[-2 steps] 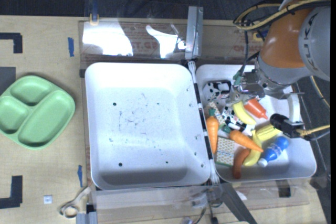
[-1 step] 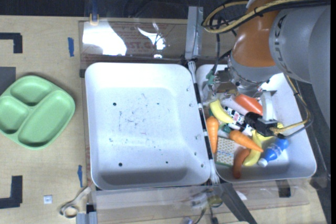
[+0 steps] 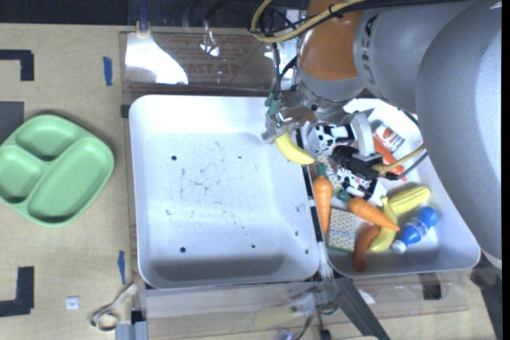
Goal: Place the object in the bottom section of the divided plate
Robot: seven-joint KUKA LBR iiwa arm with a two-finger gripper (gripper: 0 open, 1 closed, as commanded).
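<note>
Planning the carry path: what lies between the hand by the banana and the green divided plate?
In the camera view, the left white bin lies between hand and plate, then bare wooden benchtop.

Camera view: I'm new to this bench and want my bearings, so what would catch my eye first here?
The big grey arm with its orange band fills the upper right, its gripper over the seam between the bins, with a banana right beneath it. The right bin is crowded with toy food, carrots among them. A green divided plate sits alone at far left.
</note>
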